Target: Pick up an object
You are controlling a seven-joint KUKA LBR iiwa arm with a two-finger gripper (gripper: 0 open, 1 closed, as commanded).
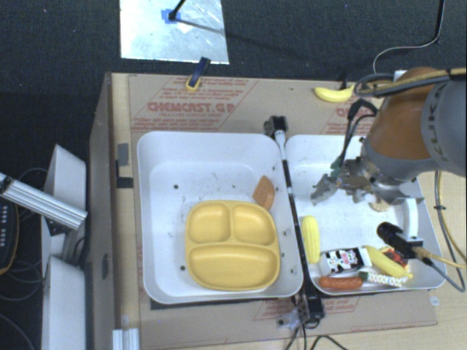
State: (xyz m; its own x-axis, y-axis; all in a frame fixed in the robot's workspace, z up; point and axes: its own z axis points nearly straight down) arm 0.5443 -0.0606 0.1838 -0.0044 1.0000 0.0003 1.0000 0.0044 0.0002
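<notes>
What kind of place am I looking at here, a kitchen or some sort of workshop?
Most likely a robotics lab bench, not a kitchen. A grey arm with an orange band reaches over two shallow white bins, which hold toy food such as a yellow plastic corn cob and a yellow divided tray. Loose cables trail around.

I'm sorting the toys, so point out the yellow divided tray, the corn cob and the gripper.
yellow divided tray [232, 244]: camera view, centre divider.
corn cob [311, 238]: camera view, mid-length.
gripper [322, 190]: camera view, fingertips.
</notes>
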